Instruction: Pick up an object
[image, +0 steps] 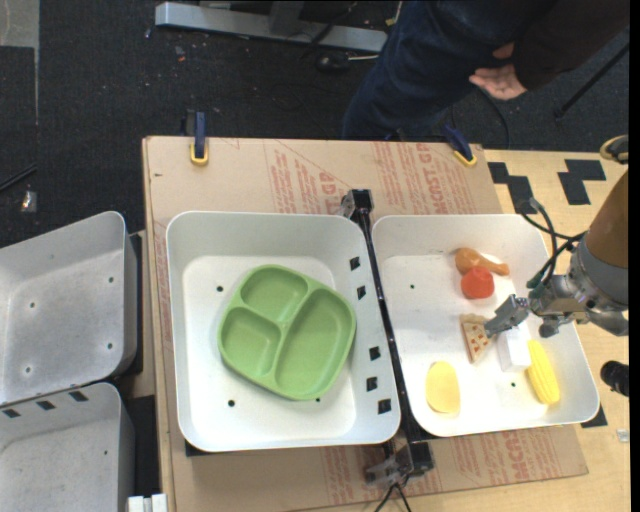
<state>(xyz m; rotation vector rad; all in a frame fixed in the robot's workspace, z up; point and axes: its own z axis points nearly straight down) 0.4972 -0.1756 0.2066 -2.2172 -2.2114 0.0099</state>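
The right bin holds several toy foods. An orange drumstick-shaped piece lies at the back, with a red tomato just in front of it. A tan pizza slice sits mid-bin, a pale yellow oval piece near the front, and a yellow corn cob at the right. A small white block lies beside the corn. My gripper hangs over the bin's right side, between the pizza slice and the corn, open, with nothing between its fingers.
The left bin holds a green divided plate. A black divider separates the two bins. White trays lie off the bench's left. A person stands behind the bench at the top.
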